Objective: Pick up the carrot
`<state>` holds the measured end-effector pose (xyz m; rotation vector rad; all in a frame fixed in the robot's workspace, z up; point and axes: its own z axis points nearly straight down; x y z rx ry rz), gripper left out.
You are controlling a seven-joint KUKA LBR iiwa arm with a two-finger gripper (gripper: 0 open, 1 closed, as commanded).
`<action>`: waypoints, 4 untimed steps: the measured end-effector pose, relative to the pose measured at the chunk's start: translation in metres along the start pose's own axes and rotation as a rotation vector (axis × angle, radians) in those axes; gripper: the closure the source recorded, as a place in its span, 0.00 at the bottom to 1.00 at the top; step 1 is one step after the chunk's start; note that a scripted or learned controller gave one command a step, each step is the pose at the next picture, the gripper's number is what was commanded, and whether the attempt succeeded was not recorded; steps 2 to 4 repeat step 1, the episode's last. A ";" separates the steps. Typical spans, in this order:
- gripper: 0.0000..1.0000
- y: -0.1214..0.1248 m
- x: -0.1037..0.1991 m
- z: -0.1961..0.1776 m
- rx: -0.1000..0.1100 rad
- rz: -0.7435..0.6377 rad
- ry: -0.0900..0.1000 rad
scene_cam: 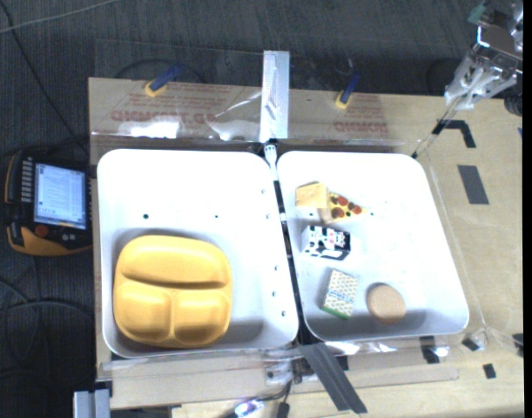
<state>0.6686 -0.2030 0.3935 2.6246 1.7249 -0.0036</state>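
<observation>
The bench point(496, 233) bears two white bins point(187, 181) side by side.

Gripper point(485, 66) parked at my top right, well beyond far right corner of right bin point(440, 207), hanging high over bench, apart from it.

Carrot point(344, 205): a small orange piece in the right bin point(427, 233), though the identification is not certain.

The piece is short and flat-looking, orange-yellow with a few red spots on its top, and it is too small to show a clear carrot shape or any green end. It lies flat on the white floor of the right bin, in the far-left part, near the far wall and not far from the bin's left wall. Its long side runs roughly left to right, slightly slanted. It rests on the floor of the bin and nothing holds it.
</observation>
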 end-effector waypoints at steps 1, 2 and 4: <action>1.00 0.004 -0.009 -0.040 -0.002 -0.215 -0.001; 1.00 0.004 -0.009 -0.040 -0.002 -0.215 -0.001; 1.00 0.004 -0.009 -0.040 -0.002 -0.215 -0.001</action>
